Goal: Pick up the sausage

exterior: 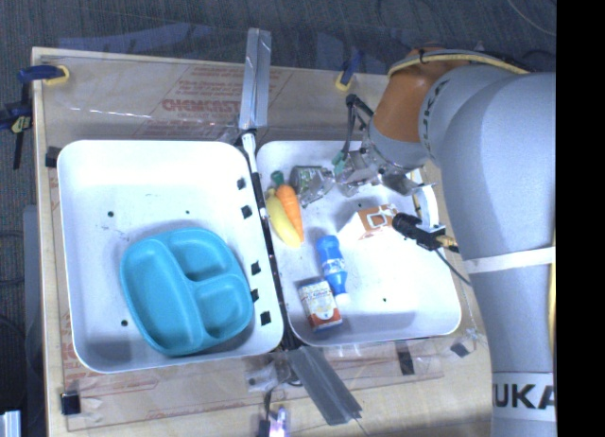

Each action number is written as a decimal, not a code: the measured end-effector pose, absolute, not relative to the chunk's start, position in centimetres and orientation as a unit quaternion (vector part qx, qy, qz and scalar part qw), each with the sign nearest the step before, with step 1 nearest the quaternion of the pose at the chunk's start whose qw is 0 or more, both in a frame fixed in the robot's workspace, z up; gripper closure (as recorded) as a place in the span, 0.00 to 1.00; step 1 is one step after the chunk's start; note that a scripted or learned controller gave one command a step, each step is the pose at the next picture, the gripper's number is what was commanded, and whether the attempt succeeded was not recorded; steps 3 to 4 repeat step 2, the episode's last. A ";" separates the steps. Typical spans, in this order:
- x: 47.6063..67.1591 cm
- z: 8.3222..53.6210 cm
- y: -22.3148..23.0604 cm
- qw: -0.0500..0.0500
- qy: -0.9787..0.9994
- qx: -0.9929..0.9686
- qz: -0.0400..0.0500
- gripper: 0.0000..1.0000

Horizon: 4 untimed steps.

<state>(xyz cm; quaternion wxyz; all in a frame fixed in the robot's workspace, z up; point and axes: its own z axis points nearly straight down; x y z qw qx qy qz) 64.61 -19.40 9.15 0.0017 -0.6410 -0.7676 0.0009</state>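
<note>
My gripper hangs low over the far part of the right bin, just right of the carrot's green top. Its metal tip blends with a greyish thing beneath it, and I cannot make out what that is. I cannot pick out a sausage with certainty; it may lie under the wrist. An orange carrot and a yellow banana lie side by side against the bin's left wall, close to the gripper's left.
A blue bottle lies mid-bin, with a red-labelled can in front of it. A small orange-and-white box sits under the wrist. The left bin holds a blue divided tray. The arm covers the right bin's right rim.
</note>
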 end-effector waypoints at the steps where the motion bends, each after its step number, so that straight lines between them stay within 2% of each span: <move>1: 65.6 9.2 -18.2 0.001 -0.778 -0.628 0.002 0.00; 2: 65.8 13.0 -18.3 -0.001 -0.800 -0.599 0.000 0.00; 4: 65.8 13.0 -18.3 -0.001 -0.800 -0.599 0.000 0.00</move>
